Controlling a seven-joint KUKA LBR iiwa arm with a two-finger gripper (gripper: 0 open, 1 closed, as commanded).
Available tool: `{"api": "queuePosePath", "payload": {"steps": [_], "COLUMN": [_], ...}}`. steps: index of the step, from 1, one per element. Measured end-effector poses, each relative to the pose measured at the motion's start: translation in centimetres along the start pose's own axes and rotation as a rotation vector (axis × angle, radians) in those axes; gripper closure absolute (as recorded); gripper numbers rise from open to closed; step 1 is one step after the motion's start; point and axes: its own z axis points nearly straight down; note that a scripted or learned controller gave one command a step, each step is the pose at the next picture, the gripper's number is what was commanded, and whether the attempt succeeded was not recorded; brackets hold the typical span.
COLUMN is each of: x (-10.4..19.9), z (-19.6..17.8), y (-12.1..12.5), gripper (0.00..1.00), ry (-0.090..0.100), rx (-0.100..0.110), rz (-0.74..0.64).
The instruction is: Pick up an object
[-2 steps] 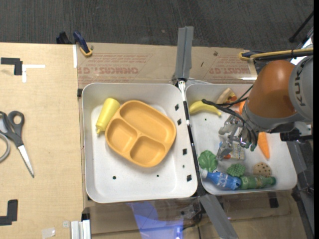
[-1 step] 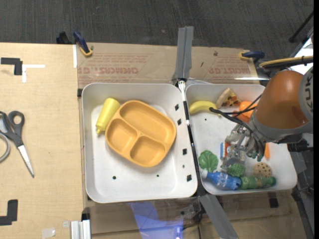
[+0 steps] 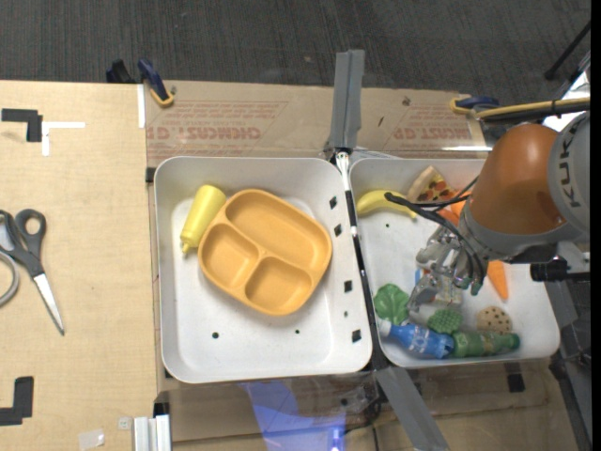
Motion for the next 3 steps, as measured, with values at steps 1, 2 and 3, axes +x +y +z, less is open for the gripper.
{"api": "queuePosePath", "payload": {"steps": [1, 2, 3], "x": [4.3, -1.6, -2.2], "z": [-0.7, 0.0, 0.0], "y": [-2.4, -4.8, -0.3], "gripper": [0.0, 0.0, 0.0], "ry": [-0.027, -0.001, -0.001], "rx": [-0.006, 0.001, 0.0], "rz": [-0.018, 0.044, 0.076]}}
